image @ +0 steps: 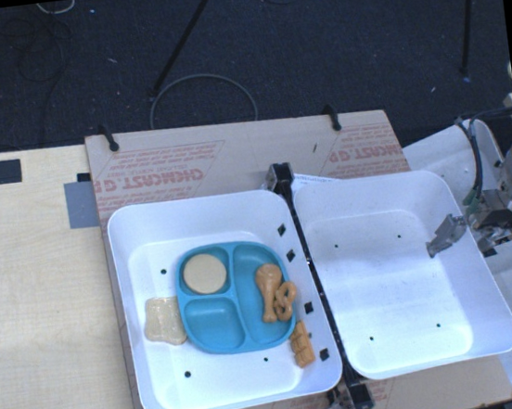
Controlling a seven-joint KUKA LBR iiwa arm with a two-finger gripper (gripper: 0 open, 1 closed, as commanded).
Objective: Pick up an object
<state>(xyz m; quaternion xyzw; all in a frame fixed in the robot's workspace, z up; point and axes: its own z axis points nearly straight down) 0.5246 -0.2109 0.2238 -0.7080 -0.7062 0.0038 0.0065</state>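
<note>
Camera view, pretzel point(277, 291) upright lengthwise on blue tray point(224, 329)

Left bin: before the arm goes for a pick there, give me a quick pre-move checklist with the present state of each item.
1. Targets present in the left bin: ok. It holds a blue divided tray, a round cracker, a pretzel-like piece, a pale slice and a small brown piece.
2. Hand carrying nothing: cannot tell.
3. Hand over the target bin: not ok; it sits at the right bin's right edge.
4. Loose targets off the tray: ok; the slice and the small brown piece lie on the bin floor.
5. Divider between the bins unobstructed: ok.
</note>
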